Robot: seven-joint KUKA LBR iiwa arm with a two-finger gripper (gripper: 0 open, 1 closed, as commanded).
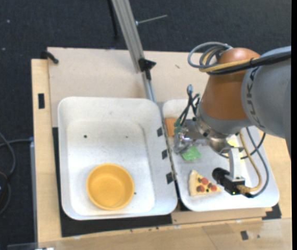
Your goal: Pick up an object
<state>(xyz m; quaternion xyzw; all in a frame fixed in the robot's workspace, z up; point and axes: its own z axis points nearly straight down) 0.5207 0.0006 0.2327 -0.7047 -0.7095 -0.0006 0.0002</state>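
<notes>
Above the right bin (273, 197), end effector (182, 139) near a green piece (192, 153), its grip state impossible to tell.

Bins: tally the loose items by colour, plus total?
Yellow: 1, the bowl in the left bin
Green: 1, a small piece in the right bin
Orange: 1, a block at the right bin's left wall
Tan with red spots: 1, the pizza slice
Total: 4
</notes>
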